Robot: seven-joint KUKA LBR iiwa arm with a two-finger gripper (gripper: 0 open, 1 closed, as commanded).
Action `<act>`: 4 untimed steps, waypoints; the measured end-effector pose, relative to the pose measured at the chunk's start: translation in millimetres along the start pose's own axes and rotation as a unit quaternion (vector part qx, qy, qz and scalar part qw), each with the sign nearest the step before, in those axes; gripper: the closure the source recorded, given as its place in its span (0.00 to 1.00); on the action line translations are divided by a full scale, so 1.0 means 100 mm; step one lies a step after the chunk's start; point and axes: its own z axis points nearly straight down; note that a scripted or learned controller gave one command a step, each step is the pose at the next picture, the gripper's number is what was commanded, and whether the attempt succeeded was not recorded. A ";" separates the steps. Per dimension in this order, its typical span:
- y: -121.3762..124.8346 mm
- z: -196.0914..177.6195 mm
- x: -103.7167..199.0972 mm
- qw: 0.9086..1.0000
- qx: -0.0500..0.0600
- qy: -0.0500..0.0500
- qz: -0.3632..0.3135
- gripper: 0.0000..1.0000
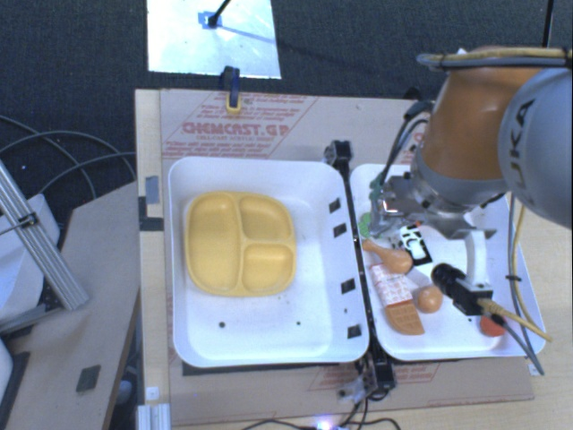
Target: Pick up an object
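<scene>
Two white bins (269,352) side by side; claw (387,211), grip unreadable, just above the drumstick toy (390,256) in the right one

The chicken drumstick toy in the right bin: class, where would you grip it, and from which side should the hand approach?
Grip the drumstick across its narrow bone end, which points toward the divider, coming straight down from above. It lies flat on the right bin floor, and that end looks slim enough for two fingers; other toys crowd its thick end.

Two white bins (260,348), one yellow divided tray (240,243)
</scene>
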 end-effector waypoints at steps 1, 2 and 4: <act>-0.21 -0.74 0.36 1.000 0.003 0.002 -0.006 1.00; -0.20 -0.80 0.34 1.000 0.005 0.001 -0.008 1.00; -0.18 -1.02 0.34 1.000 0.002 0.001 -0.014 1.00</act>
